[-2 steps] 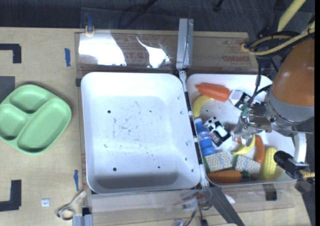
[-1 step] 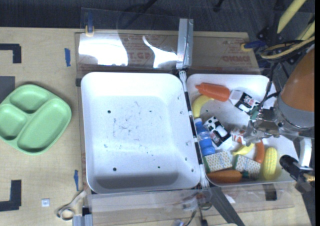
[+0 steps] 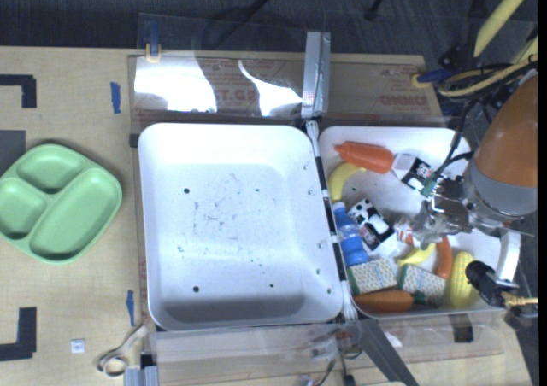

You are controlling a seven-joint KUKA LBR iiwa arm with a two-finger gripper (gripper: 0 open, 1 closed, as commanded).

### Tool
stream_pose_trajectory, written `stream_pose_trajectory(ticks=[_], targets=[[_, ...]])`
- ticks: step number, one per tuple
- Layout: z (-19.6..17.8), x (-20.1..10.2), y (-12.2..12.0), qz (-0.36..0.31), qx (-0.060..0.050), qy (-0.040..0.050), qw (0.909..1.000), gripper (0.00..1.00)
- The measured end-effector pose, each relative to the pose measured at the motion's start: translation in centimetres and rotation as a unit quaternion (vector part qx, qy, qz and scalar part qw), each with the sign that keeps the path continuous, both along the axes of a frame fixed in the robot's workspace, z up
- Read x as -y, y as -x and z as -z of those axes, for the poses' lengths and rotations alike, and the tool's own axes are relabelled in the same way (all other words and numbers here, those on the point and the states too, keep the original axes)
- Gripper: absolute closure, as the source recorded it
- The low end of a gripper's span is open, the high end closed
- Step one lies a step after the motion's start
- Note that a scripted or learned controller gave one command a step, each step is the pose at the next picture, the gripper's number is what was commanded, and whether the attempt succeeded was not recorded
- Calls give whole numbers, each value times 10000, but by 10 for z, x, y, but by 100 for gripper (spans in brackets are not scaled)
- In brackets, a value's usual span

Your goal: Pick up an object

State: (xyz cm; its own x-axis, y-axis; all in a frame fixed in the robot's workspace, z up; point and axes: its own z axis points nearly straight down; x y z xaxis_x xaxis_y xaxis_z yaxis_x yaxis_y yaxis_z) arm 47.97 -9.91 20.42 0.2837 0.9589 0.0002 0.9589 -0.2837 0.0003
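The right bin (image 3: pixel 385 133) holds a pile of small objects: an orange bottle (image 3: pixel 365 156), a yellow piece (image 3: pixel 344 179), a blue item (image 3: pixel 349 236), a black-and-white toy (image 3: pixel 369 220), a patterned sponge (image 3: pixel 373 273), a carrot-like piece (image 3: pixel 385 300) and a yellow corn-like piece (image 3: pixel 461 278). My gripper (image 3: pixel 425 231) reaches in from the right and hangs low over the middle of this pile, close to a yellow banana-like piece (image 3: pixel 418 254) and an orange stick (image 3: pixel 443 258). The arm's wrist hides what lies right under it.
The left bin (image 3: pixel 171 154) sits beside the right one, with a shared rim between them. A green divided plate (image 3: pixel 55 201) lies on the bench at far left. A clear panel and metal post (image 3: pixel 314 77) stand behind the bins.
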Motion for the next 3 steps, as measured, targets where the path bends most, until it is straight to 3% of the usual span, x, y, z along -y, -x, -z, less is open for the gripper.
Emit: stream_pose_trajectory(ticks=[1, 2, 3], targets=[[28, -6, 1, 805, -25, -11, 9968, 100], [20, -24, 0, 1278, -7, -2, 9918, 100], [20, -49, 0, 708, -16, -7, 9975, 100]])
